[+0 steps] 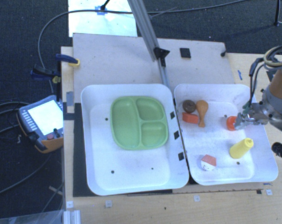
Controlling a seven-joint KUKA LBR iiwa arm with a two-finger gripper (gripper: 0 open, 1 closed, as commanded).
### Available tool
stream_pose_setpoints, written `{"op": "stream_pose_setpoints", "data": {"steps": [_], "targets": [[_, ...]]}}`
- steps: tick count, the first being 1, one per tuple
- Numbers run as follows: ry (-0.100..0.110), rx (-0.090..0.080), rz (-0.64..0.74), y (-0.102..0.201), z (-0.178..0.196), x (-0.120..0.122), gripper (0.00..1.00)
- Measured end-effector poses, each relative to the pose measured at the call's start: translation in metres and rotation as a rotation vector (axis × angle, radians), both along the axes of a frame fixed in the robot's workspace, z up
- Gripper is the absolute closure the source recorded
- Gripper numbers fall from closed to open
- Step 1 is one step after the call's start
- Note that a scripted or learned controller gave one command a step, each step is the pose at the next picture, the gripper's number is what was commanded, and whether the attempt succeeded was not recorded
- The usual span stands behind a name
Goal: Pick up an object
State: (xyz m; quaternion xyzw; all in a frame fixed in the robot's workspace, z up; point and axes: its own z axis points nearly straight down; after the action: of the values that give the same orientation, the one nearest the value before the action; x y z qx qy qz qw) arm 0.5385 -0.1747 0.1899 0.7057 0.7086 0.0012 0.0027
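Small round orange-red object (pixel 231 122) in right bin (pixel 267 171), beside tool (pixel 240 121), grip state unclear.

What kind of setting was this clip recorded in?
Probably a robotics lab bench: two shallow white bins side by side, toy items like a yellow plastic bottle, and a handheld control pendant on dark carpet.

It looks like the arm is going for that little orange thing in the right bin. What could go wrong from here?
1. The orange piece is small and sits right at the tool; a slightly off approach could push it away instead of picking it up.
2. The yellow bottle lies just below; the arm might bump it.
3. The bin wall is nearby, leaving little room.
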Motion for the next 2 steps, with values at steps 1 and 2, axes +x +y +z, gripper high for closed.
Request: {"op": "stream_pose_setpoints", "data": {"steps": [1,2], "targets": [[0.002,0.001,0.001,0.0,0.03,0.001,1.0],[0.004,0.004,0.006,0.063,0.034,-0.004,1.0]]}}
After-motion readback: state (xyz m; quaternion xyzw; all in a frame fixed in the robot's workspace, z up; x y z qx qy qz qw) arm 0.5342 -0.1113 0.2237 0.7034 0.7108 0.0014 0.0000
